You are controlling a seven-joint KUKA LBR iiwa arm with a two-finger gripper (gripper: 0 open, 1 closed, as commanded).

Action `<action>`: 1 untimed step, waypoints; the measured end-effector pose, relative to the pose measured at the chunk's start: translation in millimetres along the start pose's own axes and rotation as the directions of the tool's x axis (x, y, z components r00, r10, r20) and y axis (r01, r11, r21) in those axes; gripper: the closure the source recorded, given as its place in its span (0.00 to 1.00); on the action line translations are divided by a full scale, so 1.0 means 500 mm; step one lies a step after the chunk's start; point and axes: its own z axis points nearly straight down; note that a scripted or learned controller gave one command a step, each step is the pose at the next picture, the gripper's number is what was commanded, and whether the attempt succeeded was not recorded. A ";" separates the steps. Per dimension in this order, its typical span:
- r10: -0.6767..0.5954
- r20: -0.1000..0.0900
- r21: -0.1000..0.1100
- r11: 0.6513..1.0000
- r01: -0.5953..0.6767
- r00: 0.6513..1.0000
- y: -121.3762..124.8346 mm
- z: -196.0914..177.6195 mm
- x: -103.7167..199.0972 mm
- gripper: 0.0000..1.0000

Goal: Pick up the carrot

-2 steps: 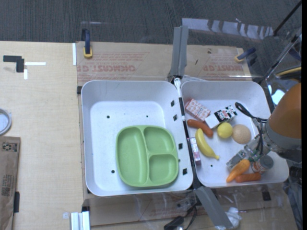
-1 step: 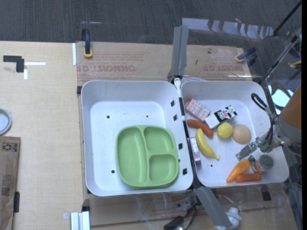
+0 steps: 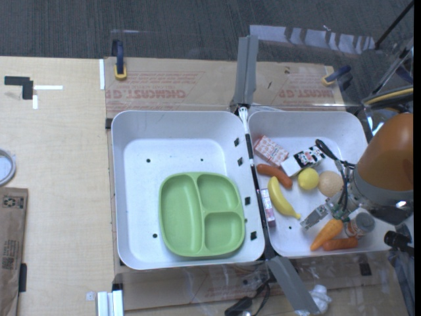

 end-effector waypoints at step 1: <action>0.002 0.001 -0.001 1.000 -0.002 1.000 0.000 -0.017 -0.001 1.00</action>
